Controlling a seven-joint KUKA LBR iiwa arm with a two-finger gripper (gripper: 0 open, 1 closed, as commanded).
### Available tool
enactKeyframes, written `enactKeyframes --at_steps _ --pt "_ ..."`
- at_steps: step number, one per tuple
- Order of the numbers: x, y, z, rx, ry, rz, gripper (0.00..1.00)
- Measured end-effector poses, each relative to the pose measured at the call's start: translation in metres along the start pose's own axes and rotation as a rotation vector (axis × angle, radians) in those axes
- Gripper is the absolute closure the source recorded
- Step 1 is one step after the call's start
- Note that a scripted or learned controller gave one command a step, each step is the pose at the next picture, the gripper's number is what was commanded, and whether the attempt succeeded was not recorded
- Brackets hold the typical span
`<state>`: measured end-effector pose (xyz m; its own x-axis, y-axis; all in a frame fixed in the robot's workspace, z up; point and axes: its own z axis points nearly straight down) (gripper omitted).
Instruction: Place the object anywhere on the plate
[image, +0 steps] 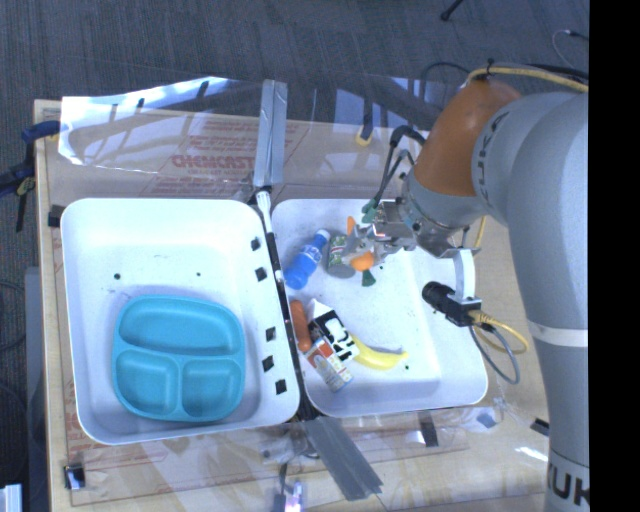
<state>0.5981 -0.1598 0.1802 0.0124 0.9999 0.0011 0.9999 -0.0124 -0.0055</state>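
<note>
Blue plate (180, 358) lying in left bin (90, 225), toward its near edge. Gripper (372, 242) low in right bin (440, 372) by far edge, over toy clutter (350, 252); finger state impossible to tell. Banana (378, 356) near front edge.

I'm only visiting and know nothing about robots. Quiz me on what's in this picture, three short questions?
1. True or false: the blue plate lies in the left bin.
2. Which lies nearest the bench's front edge? A. blue bottle B. banana C. gripper
3. Fill in: the plate has ___ compartments.

Key: 1 true. 2 B. 3 three.
</note>
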Motion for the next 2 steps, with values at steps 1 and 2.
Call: enactKeyframes --at_steps 1,2 --pt "0.056 -0.082 -0.027 -0.001 0.000 -0.094 1.00" --pt "0.125 -0.086 -0.009 0.000 -0.001 0.071 1.00"
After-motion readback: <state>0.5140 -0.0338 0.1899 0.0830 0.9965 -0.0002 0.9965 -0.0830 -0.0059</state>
